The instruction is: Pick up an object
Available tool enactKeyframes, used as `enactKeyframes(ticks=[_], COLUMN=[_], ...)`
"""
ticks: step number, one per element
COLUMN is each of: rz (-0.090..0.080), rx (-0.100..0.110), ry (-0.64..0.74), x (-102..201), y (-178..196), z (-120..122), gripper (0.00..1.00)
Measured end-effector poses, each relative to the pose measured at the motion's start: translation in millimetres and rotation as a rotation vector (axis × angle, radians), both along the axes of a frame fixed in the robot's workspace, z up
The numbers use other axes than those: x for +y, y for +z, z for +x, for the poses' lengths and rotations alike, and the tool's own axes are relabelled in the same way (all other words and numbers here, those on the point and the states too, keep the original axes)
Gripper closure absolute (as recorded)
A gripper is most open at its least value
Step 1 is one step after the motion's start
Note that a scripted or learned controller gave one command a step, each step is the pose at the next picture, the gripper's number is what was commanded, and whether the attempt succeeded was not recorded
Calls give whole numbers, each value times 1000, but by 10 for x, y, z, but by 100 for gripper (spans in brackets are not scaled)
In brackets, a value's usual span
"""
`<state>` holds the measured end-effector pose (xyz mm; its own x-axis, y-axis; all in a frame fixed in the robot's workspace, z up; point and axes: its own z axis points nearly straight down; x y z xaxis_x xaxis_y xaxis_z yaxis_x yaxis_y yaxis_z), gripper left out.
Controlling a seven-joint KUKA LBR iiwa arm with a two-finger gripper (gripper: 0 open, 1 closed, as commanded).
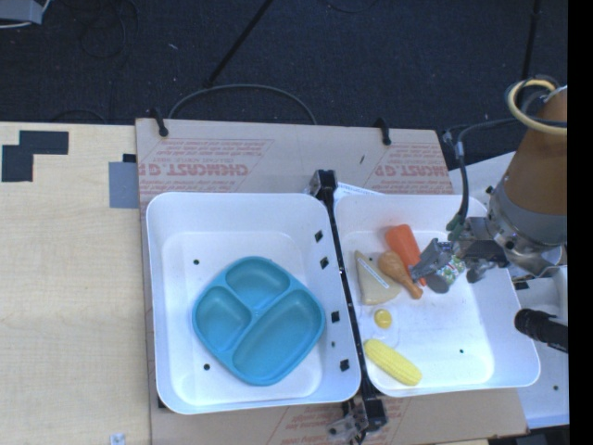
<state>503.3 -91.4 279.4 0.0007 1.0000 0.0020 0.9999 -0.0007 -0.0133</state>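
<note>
The tool point(435, 269) sits low in the right shallow white bin point(482, 364), over a brown drumstick-shaped toy point(400, 273) and beside an orange carrot-shaped toy point(403, 242). Whether it is spread or pinching cannot be determined. A yellow corn cob toy point(392, 361) lies nearer the front. The left shallow white bin point(171, 230) contains a blue three-compartment plastic plate point(258, 319).
</note>
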Motion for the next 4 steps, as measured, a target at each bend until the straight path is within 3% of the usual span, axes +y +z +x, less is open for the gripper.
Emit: enactKeyframes(ticks=[1,4], rz=[-1,0], rx=[-9,-4], ry=[2,0], x=[-1,118], y=[45,-1325], z=[14,47], gripper=[0,0])
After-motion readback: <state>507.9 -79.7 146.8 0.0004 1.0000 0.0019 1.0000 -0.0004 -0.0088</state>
